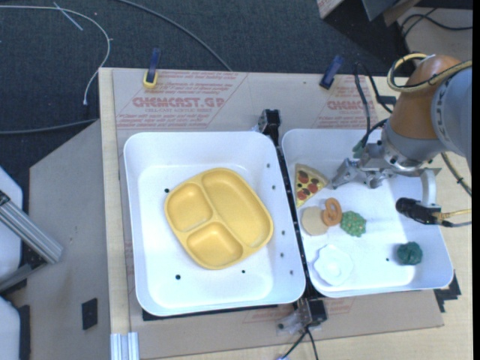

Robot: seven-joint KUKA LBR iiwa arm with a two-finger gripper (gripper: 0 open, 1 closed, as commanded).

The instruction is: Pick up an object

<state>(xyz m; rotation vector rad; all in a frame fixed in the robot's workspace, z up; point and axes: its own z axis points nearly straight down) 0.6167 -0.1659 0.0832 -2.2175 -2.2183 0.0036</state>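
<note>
Several small toy foods lie in the right bin [420,276]; the light, rigid pizza slice [308,182], at nine o'clock from the gripper [360,172], could be pinched across its edges. Finger state cannot be told.

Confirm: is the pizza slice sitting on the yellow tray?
No, the pizza slice lies in the right bin; the yellow tray is in the left bin.

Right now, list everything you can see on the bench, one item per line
Left bin: one, white, left side of bench.
Right bin: one, white, right side.
Divided plate: one, yellow, middle of left bin.
Pizza slice: one, red and yellow, right bin, left edge.
Broccoli: one, green, right bin centre.
Dark green piece: one, right bin, lower right.
Clamps: two, blue, bench's far edge.
Gripper: one, grey, over right bin.
</note>
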